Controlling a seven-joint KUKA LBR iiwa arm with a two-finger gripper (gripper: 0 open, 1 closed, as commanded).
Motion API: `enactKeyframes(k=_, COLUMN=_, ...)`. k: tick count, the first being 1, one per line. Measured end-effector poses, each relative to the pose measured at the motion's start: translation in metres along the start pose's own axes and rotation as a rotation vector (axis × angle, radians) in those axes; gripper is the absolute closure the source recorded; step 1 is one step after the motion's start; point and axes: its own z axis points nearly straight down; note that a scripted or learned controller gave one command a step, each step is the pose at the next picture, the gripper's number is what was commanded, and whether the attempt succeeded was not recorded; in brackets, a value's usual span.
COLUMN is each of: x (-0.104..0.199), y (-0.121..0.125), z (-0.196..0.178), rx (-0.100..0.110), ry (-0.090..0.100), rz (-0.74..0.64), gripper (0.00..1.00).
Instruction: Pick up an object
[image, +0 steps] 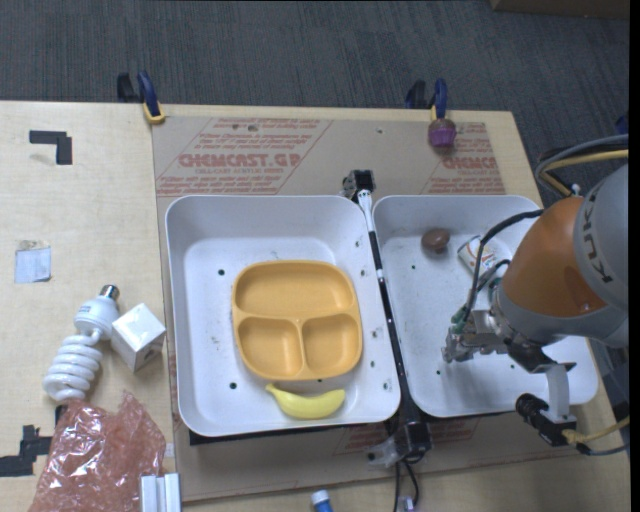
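One brown ball (435, 240) lies beyond the gripper (458, 350) — whose state I cannot tell.

"CHEMCAST GP" in red across the brown board (250, 150) behind the bins.

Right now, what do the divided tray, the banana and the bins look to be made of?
Divided tray: likely moulded plastic, matte yellow-orange, one even colour with rounded compartments. Banana: smooth pale yellow without blemishes, possibly a plastic replica; cannot tell for sure. Bins: probably thin white plastic, slightly glossy, with rounded corners and small holes in the floor.
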Motion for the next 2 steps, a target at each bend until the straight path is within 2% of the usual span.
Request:
enactKeyframes(k=1, x=0.0698, y=-0.0001, z=-0.0903, rx=0.0, ry=0.0, rz=-0.005, gripper=1.0)
enactKeyframes(k=2, x=0.0698, y=-0.0001, z=-0.0903, rx=0.0, ry=0.0, rz=-0.004, gripper=0.0)
